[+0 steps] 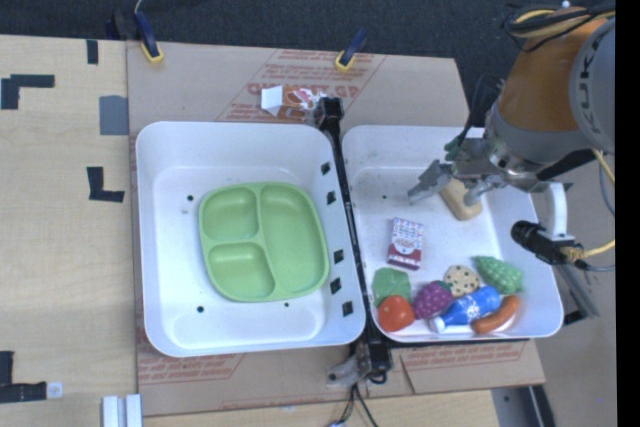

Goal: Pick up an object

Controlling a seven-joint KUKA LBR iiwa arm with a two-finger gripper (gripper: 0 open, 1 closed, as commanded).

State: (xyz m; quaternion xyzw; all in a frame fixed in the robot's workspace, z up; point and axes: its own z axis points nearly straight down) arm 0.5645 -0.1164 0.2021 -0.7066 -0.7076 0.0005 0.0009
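Observation:
My gripper (450, 189) hangs over the upper middle of the right bin (372, 161) with its two fingers spread apart, so it is open. A tan lump (463, 205) lies right beneath it, by the right-hand finger, and nothing is clamped. Further toward the front lie a small red-and-white box (406, 243), a cookie (460, 279), a green leafy piece (498, 271), purple grapes (432, 299), a red tomato (396, 314), a blue bottle (472, 307) and a sausage (498, 316).
The left bin (170, 155) holds a green divided plate (264, 241). A black divider (340, 205) runs between the bins. The grey and orange arm (550, 95) reaches in from the right. A crumpled wrapper (290, 99) lies on the cardboard behind the bins.

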